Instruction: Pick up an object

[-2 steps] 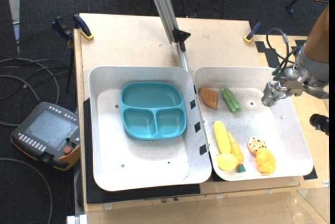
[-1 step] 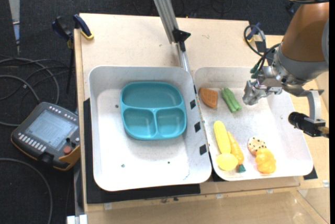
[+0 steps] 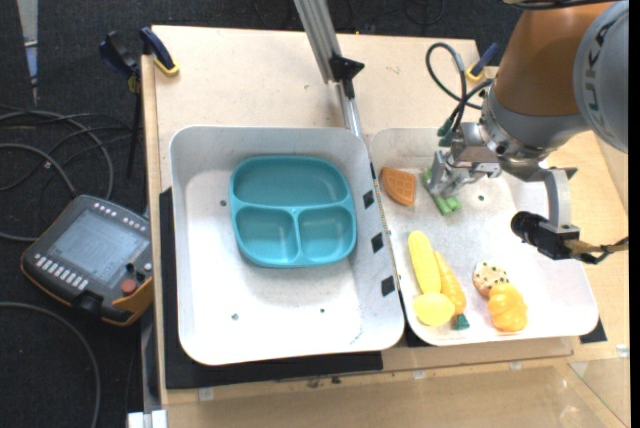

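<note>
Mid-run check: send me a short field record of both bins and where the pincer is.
left bin: white shallow bin with a teal three-compartment plastic tray
right bin: white shallow bin with an orange wedge-shaped piece, a yellow banana-like piece, an orange carrot-like piece and an orange rounded toy
pincer: pincer over right bin's far end, beside the wedge

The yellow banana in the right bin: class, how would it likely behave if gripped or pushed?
The yellow banana looks like moulded toy food, so probably stiff and light. Its rounded, elongated shape may roll sideways when pushed. It lies against the orange carrot, which could shift with it.
</note>
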Robot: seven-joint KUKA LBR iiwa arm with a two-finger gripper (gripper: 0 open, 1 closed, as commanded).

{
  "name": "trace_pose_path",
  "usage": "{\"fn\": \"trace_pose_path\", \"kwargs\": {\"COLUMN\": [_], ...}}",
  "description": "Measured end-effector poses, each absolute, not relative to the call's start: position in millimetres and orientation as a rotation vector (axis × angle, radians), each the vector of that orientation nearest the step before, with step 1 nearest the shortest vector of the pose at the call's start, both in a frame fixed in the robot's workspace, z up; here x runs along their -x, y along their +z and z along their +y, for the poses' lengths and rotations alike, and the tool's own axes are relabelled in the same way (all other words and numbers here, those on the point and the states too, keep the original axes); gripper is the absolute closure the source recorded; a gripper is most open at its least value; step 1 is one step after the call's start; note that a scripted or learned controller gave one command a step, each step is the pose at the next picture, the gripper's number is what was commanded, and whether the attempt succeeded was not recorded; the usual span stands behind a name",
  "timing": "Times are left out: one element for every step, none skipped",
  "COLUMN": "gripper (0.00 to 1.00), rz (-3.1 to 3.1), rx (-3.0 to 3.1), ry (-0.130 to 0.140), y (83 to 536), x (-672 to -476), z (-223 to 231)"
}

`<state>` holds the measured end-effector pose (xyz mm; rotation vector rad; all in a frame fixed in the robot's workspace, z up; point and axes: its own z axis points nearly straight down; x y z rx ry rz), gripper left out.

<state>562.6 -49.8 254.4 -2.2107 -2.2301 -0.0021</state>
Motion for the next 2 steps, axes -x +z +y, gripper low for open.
{"fn": "trace_pose_path", "kwargs": {"gripper": [1.00,1.00], "rz": [-2.229,-2.228], "rx": [2.210,2.210], "ry": [0.000,0.001], "y": [253.6,239.7], "x": [-548.7,-540.8], "z": [11.6,71.2]}}
